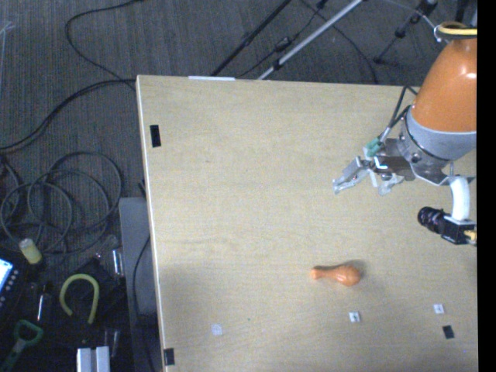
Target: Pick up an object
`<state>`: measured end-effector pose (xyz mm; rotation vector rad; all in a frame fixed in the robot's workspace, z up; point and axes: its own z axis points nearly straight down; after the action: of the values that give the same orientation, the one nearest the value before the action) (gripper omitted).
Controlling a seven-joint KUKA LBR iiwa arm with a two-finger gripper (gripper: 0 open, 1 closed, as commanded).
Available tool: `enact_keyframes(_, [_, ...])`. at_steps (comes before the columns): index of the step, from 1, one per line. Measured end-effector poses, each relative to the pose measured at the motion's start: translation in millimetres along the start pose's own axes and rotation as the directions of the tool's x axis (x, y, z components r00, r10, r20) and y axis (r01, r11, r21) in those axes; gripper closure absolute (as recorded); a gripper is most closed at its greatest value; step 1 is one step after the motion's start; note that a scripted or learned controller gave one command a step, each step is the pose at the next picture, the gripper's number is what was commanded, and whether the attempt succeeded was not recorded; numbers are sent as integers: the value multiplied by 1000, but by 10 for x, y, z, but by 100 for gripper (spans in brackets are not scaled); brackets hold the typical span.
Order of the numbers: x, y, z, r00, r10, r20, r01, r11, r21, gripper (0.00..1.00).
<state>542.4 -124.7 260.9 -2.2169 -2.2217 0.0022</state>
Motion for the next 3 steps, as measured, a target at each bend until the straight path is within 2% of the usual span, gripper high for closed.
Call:
enact_keyframes(1, [-592, 600, 1082, 986, -169, 1, 169, 986, -1, 0])
enact_keyframes(2, [-795, 1256, 1765, 940, -342, 5, 342, 940, -1, 0])
enact_keyframes(3, [-157, 1268, 1764, 816, -577, 3, 577, 816, -3, 0])
